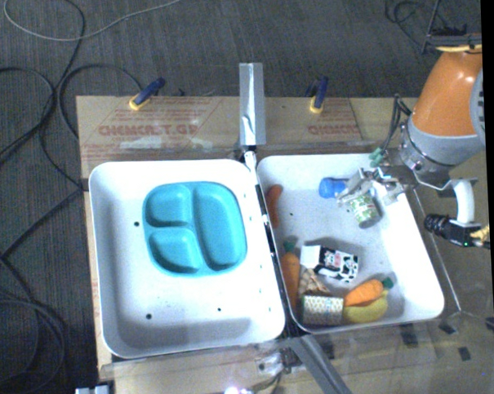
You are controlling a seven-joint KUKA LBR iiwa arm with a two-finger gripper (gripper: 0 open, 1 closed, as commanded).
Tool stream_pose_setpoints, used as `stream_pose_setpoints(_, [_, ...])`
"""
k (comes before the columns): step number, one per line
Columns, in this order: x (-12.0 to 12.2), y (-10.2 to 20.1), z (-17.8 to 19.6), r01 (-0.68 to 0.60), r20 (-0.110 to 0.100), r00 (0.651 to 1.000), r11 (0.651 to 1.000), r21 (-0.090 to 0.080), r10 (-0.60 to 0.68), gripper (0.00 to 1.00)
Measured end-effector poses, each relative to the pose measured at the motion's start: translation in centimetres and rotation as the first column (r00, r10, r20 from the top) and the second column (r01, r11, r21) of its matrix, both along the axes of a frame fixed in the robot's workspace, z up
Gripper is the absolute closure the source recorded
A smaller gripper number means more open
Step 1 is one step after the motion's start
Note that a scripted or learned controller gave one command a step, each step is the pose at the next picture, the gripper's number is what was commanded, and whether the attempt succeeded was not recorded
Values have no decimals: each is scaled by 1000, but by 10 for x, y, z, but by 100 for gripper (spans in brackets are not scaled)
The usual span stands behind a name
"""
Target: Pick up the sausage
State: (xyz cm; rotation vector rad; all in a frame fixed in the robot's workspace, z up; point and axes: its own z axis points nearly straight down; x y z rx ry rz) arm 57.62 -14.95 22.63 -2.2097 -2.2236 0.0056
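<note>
The sausage (273, 204) lies untouched by the right bin's (412, 234) left wall, while the gripper (368, 188) hovers well right; finger state unclear, so pickup remains.

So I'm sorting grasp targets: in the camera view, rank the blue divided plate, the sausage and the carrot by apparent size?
Largest: blue divided plate.
The sausage and carrot look about alike, so I won't rank them.

Two white bins (113, 320), one blue tray (195, 227), two clamps (147, 93), two carrots (364, 292), one banana (366, 311), one sausage (274, 204).
</note>
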Motion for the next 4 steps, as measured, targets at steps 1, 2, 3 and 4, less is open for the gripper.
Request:
stream_pose_setpoints(1, [33, 55, -130, -182, 0, 983, 983, -1, 182, 0])
stream_pose_setpoints(2, [-1, 40, -137, -154, 18, 988, 988, -3, 154, 0])
stream_pose_setpoints(3, [26, -6, -33, -13, 2, 1000, 1000, -4, 13, 0])
stream_pose_setpoints(4, [91, 48, -83, 205, -1, 979, 979, -5, -205, 0])
